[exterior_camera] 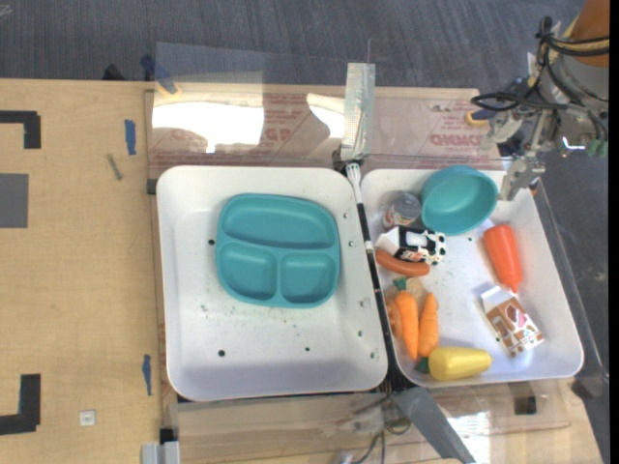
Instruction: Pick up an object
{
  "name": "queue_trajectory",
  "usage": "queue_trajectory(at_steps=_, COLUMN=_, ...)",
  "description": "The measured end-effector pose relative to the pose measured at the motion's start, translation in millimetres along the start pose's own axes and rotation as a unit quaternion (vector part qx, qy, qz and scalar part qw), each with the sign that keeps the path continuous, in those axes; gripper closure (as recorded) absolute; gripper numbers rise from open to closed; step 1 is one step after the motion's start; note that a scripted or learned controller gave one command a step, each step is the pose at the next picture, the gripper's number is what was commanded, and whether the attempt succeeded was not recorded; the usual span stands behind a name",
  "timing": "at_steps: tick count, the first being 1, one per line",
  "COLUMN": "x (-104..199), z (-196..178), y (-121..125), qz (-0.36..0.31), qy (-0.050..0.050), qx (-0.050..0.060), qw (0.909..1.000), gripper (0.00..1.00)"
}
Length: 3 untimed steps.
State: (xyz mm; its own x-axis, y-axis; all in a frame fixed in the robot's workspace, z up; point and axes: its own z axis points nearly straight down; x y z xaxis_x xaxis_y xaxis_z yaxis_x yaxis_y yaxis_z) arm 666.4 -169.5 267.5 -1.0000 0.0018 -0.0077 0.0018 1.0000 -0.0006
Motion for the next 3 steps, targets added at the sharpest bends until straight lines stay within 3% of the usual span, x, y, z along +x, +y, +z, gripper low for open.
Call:
queue_trajectory(at_steps=1, x=1, z=88, y=-10, qz=-0.026, qy=0.004, qx=-0.001, qw=0.9997, gripper=0.0)
queue_trajectory(at_steps=2, x=13, z=167, y=-49, qz=0.024, qy=-0.002, qx=0.001, qw=0.9997, gripper=0.0)
queue_trajectory(at_steps=3, x=18, z=177, y=32, qz=0.109, qy=-0.001, qx=-0.001, qw=0.9941, gripper=0.0)
